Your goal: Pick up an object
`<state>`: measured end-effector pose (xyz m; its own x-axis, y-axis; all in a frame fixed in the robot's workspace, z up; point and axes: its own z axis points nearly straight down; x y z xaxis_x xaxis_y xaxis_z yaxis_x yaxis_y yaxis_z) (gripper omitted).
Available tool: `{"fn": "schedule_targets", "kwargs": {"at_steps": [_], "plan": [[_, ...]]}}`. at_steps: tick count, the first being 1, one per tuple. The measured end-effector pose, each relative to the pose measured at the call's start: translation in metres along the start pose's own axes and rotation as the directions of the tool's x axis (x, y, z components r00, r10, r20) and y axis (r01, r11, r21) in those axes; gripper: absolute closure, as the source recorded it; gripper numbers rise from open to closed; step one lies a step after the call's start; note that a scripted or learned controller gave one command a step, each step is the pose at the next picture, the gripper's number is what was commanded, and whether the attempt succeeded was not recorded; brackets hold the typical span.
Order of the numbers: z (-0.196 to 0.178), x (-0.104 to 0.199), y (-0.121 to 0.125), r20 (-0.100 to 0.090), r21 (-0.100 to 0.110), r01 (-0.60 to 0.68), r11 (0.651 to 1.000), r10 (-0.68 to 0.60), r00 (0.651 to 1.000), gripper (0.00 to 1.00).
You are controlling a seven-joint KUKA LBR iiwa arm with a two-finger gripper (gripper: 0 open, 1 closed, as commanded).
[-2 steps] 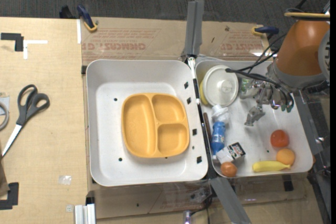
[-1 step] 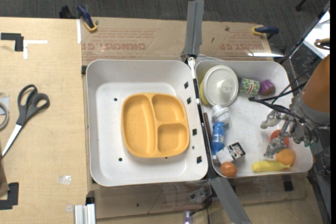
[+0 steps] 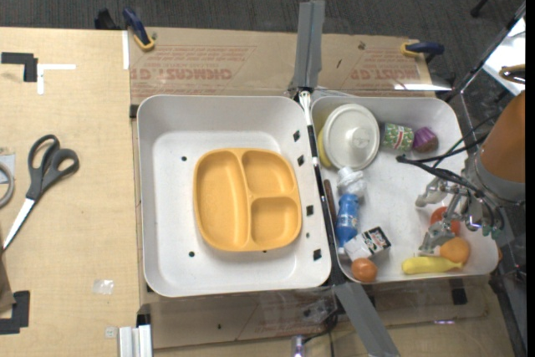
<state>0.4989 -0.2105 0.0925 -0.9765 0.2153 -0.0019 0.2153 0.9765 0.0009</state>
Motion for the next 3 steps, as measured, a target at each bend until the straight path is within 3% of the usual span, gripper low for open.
{"fn": "schedule_targets", "kwargs": {"at_steps": [1, 2, 3], "plan": [[-0.011, -0.002, 0.001, 0.005, 0.001, 0.003, 1.0, -0.003, 1.0, 1.0], [-0.103, -0.019, 0.066, 0.003, 0.0, -0.008, 1.0, 0.008, 1.0, 1.0], [-0.012, 0.025, 0.099, 0.001, 0.0, -0.027, 1.0, 0.027, 1.0, 1.0]]}}
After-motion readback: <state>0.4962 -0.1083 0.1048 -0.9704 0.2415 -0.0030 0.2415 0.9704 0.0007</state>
